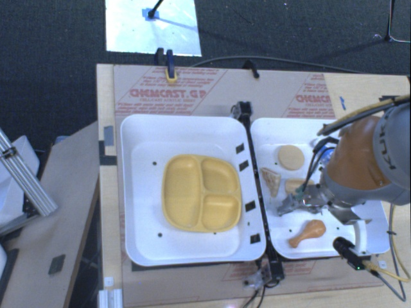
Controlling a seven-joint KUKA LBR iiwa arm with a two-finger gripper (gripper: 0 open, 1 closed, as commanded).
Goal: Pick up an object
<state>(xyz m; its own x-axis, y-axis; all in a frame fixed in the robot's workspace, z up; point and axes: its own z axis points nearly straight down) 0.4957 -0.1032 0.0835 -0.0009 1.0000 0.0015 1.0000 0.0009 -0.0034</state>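
The right bin (270,133) holds several toy food items: a round tan cookie (290,157), a pale wedge like a bread slice (271,181), a small tan piece (293,186) and an orange-brown chicken drumstick (307,232). My gripper (289,204) hangs low over the middle of this bin, between the small tan piece and the drumstick, its metal fingers pointing left. Nothing shows between them. The arm's grey and orange wrist (359,165) covers the bin's right part.
The left bin (138,172) holds a yellow divided plate (200,192) in its middle. A black divider strip (252,178) runs between the two bins. Cardboard sheeting (173,88) lies under the bins at the back.
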